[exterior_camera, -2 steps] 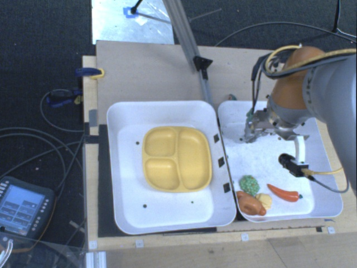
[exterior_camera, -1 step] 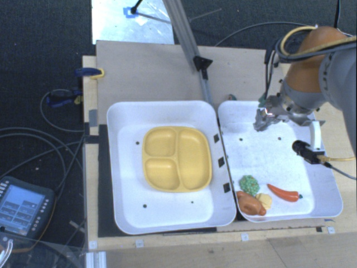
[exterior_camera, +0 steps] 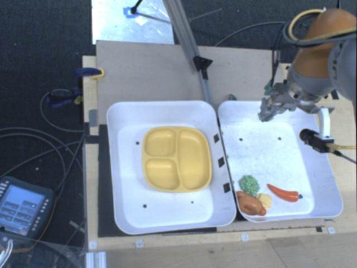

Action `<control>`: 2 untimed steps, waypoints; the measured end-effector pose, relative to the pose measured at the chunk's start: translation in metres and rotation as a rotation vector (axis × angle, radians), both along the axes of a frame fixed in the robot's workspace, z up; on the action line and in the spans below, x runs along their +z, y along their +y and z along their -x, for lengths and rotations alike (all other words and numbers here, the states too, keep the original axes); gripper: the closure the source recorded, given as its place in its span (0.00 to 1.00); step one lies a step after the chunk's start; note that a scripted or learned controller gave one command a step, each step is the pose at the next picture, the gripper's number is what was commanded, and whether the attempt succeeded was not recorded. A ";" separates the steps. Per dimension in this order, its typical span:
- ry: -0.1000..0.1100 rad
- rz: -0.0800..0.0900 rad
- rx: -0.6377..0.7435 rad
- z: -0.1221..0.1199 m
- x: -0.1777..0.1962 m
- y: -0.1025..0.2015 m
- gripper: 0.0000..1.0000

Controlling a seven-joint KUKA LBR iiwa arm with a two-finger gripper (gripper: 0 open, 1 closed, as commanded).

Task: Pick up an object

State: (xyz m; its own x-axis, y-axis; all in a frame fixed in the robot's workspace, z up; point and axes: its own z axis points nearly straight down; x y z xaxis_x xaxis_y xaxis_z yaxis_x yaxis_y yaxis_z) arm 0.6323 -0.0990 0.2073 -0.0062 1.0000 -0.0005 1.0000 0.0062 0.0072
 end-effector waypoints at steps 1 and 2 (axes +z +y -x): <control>0.003 -0.001 0.001 -0.001 0.018 0.000 1.00; 0.006 -0.002 0.005 -0.003 0.011 0.059 1.00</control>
